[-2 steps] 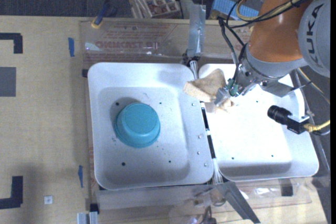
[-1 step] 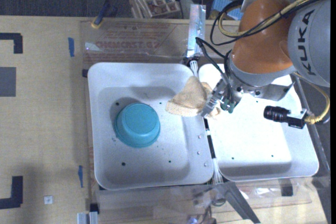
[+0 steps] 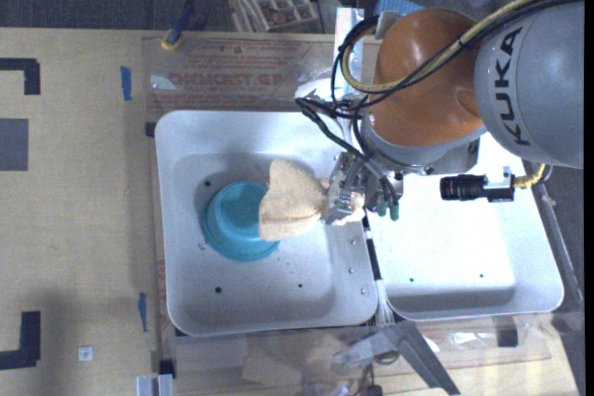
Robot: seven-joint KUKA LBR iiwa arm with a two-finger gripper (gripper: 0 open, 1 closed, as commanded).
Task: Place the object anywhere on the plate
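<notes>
The sponge [image 3: 290, 198], tan and wedge-shaped, lies in the left bin [image 3: 186, 144], its left part resting on the blue plate [image 3: 232, 220]. The gripper [image 3: 345, 204] touches it at 3 o'clock; I cannot tell if it grips.

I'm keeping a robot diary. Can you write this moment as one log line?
tool: at cloth edge, left bin | cloth: partly over blue plate | task: grip unclear

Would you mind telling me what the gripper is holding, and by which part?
The gripper holds the tan cloth by its right edge, draping over the blue plate.
</notes>
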